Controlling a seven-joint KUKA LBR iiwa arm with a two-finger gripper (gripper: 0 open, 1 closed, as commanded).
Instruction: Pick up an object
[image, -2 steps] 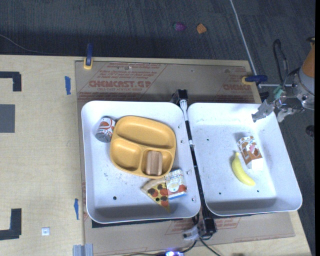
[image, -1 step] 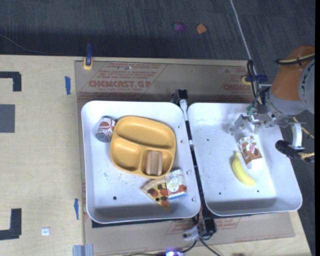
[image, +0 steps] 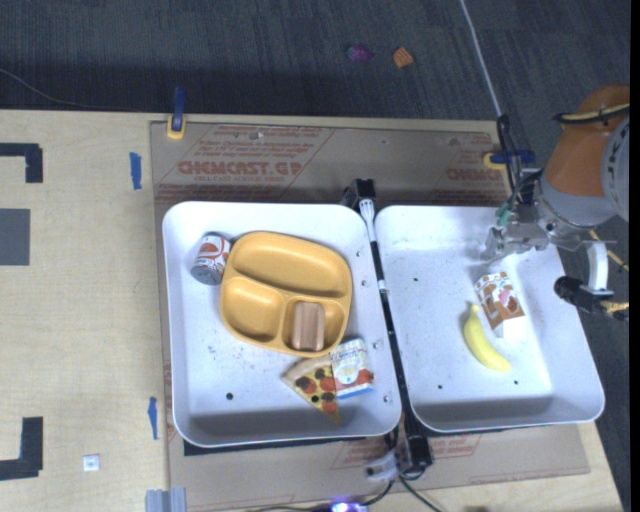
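At upper right, the gripper (image: 516, 232) is hanging over a glossy packet (image: 499, 303) and curved banana (image: 485, 342); grip unreadable.

Both white bins (image: 190, 330) look like smooth, slightly glossy plastic. The yellow divided plate (image: 270, 270) is matt plastic. The desk (image: 70, 300) at the left shows pale wood grain; brown cardboard (image: 300, 160) lies beneath the bins.
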